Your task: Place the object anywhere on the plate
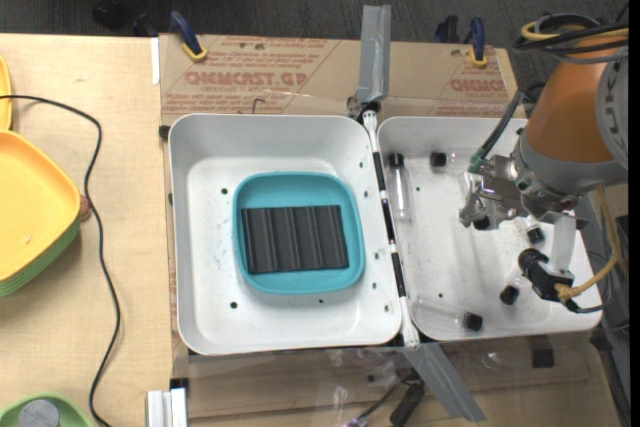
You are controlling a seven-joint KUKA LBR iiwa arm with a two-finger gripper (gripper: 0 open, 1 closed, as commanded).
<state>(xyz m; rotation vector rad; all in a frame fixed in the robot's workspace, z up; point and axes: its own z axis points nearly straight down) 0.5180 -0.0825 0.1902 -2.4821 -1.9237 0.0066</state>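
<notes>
A teal plate (300, 182) with rounded corners lies in the middle of the left bin (200, 315). A dark grey ridged rectangular object (298, 237) lies flat on the plate and covers most of its inside. My gripper (478, 213) hangs over the right bin (440, 265), near its right side and well away from the plate. Nothing can be seen held in it. The grey arm with its orange band (570, 110) reaches in from the right above it.
Several small black pieces (509, 294) are scattered on the right bin's floor. Stacked yellow dishes (30, 215) and a black cable (100, 215) lie on the wooden table to the left. Cardboard with blue clamps (185, 30) stands behind the bins.
</notes>
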